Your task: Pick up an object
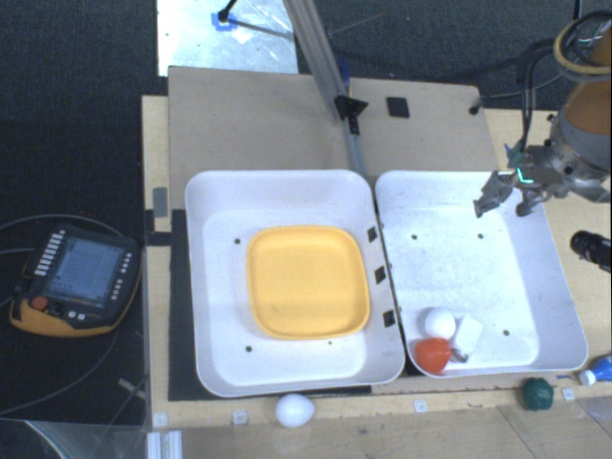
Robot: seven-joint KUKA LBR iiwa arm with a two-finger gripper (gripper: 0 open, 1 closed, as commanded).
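My gripper [509, 202] hangs open above the upper right part of the right bin [497, 256], its two dark fingers spread with nothing between them. At that bin's near left corner lie a white ball [440, 323], a red-orange round object [433, 355] and a small white block [469, 335], close together. They are far below and left of the gripper. A yellow square plate [308, 281] rests in the middle of the left bin [215, 256].
A white egg-shaped object [295, 410] lies on the bench in front of the left bin. A green ball [537, 394] and a blue-tipped item [595, 374] sit off the right bin's near corner. A teach pendant [75, 277] lies on the floor at left. A metal pole [320, 41] slants over the bench's far side.
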